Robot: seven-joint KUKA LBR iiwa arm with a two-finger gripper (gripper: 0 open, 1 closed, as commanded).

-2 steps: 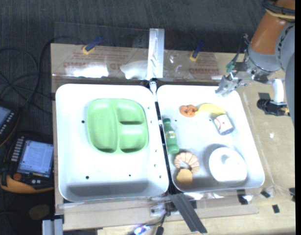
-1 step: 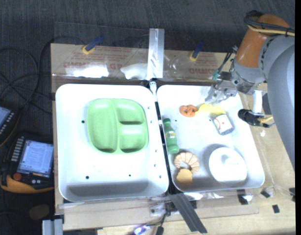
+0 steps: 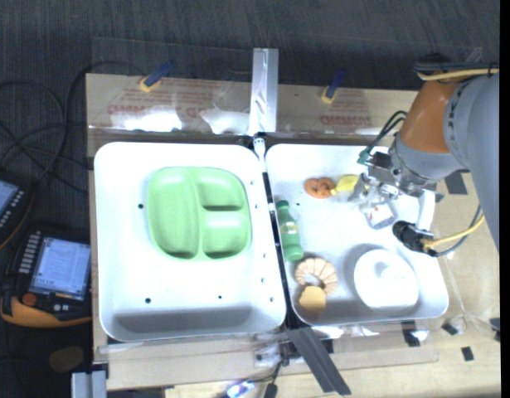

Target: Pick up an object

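Camera view. A wooden bench (image 3: 454,288) stands on dark carpet and carries two shallow white bins side by side; a clear sheet with blue and yellow clips lies along its far edge, and handheld screens with cables sit on the floor at the left. The left bin (image 3: 122,305) holds a green divided tray (image 3: 198,211). The right bin (image 3: 437,301) holds an orange object (image 3: 320,187), a yellow object (image 3: 347,183), a green bottle (image 3: 288,230) along the divider, a tan brush-like item (image 3: 313,280) and a white round lid (image 3: 385,278). The gripper (image 3: 377,206) hangs over the right bin's far part, just beside the yellow object; whether its fingers are spread or pressed together cannot be told. The arm is cut off at the right
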